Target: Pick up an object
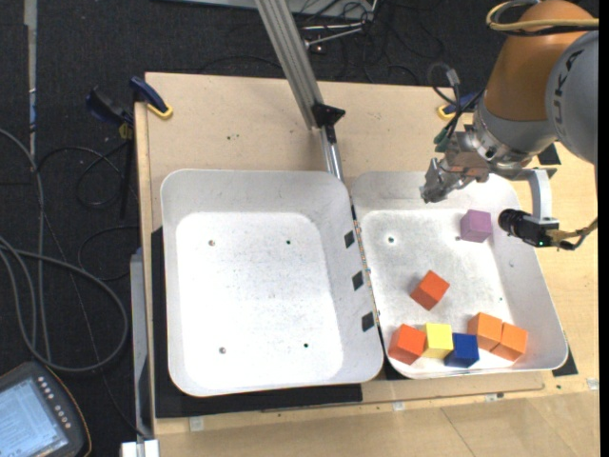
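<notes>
Camera view: my gripper [436,188] hangs over the right bin's [533,284] upper rim, right of frame centre
Fingers: too small and dark to tell whether apart or together
Nearest target: purple cube [476,225], just below-right of me, apart from other blocks
Others: orange cube [430,288] mid-bin; cluster along lower edge
Advice: I should centre over the purple cube, descend straight, avoid the wall

I find no writing, label, brand or number that I can read. The screen of the handheld pendant [33,417] at the lower left glows pale, but whatever stands on it is too small and blurred to make out.
</notes>
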